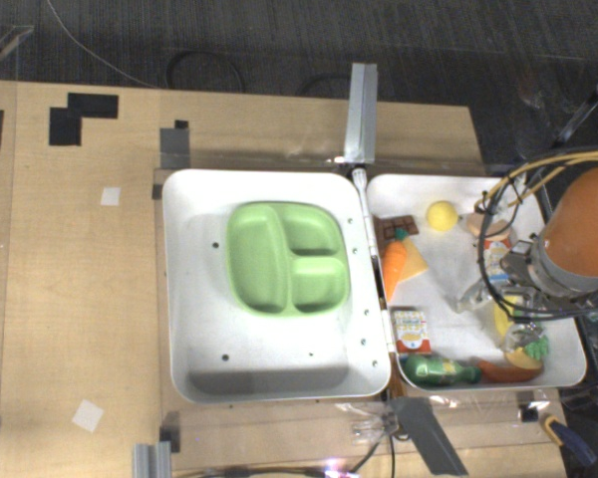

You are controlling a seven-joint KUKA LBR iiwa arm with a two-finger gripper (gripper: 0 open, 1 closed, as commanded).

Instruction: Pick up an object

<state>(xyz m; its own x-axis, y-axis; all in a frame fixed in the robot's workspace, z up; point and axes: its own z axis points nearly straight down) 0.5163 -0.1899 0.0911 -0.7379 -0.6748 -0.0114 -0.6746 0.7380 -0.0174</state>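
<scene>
My gripper (pixel 502 307) reaches down into the right bin (pixel 448 267) at its right side, below the orange band of the arm (pixel 583 222). Cables and the wrist hide its tip. Under and just beside it lie a yellow piece (pixel 501 319) and a green and orange item (pixel 528 352). Elsewhere in this bin are a yellow ball (pixel 441 215), a brown bar (pixel 396 230), an orange wedge (pixel 400 262), a small printed carton (pixel 410 330), a green bottle (pixel 441 370) and a red-orange piece (pixel 500 370) along the front wall.
The left bin (pixel 194 347) holds a green divided plate (pixel 286 257). A metal post (pixel 361 113) stands behind the seam between the bins. Black and yellow cables (pixel 518 182) loop over the back right of the right bin.
</scene>
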